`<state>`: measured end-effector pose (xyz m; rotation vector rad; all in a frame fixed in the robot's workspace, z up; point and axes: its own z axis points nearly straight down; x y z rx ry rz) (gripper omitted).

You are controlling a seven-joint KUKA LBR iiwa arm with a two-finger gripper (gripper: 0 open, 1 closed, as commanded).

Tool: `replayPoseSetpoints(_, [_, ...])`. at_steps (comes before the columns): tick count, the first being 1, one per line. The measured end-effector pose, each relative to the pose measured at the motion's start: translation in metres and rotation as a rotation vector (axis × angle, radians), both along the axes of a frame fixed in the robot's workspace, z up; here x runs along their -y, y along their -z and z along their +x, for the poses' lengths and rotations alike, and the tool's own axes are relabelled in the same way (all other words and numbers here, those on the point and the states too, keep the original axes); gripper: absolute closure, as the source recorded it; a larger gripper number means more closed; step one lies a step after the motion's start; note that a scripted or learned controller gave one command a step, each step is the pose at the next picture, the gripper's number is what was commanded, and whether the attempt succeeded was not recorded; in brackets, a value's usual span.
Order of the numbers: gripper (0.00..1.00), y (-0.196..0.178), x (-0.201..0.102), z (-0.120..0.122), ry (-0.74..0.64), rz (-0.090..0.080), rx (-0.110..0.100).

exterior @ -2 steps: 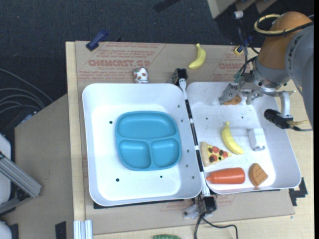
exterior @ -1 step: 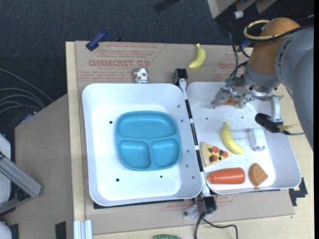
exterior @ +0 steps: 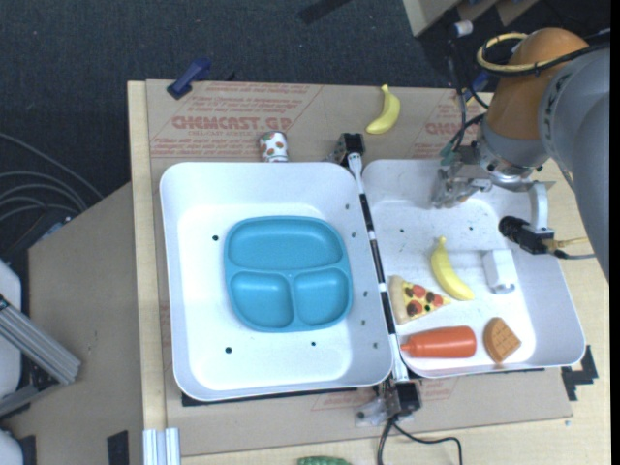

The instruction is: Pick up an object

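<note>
Over the right bin's [exterior: 542,342] far end, the gripper [exterior: 455,187] hangs with nothing visibly in it, how far open impossible to tell, so the approach seems underway and it must next descend toward the banana [exterior: 450,271] nearer the middle.

Bench [exterior: 242,114] with two bins [exterior: 194,260]

Bins: we count two, left bin [exterior: 184,260] and right bin [exterior: 552,298].
Bananas: two, one [exterior: 450,271] in the right bin, one [exterior: 385,112] on the tabletop [exterior: 232,114].
Blue divided plate [exterior: 288,271]: one.
Pizza slice [exterior: 415,299]: one.
Red sausage [exterior: 439,342]: one.
Cookie [exterior: 501,339]: one.
</note>
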<state>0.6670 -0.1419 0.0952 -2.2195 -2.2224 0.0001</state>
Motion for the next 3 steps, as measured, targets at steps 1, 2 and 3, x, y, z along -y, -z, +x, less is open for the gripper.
replayPoseSetpoints(1, [0.0,0.0,0.0,0.0,0.0,0.0,0.0])
replayPoseSetpoints(2, [1.0,-0.01,0.0,0.001,0.0,0.0,0.002])
replayPoseSetpoints(3, [0.0,-0.01,0.0,0.0,0.0,0.0,0.002])
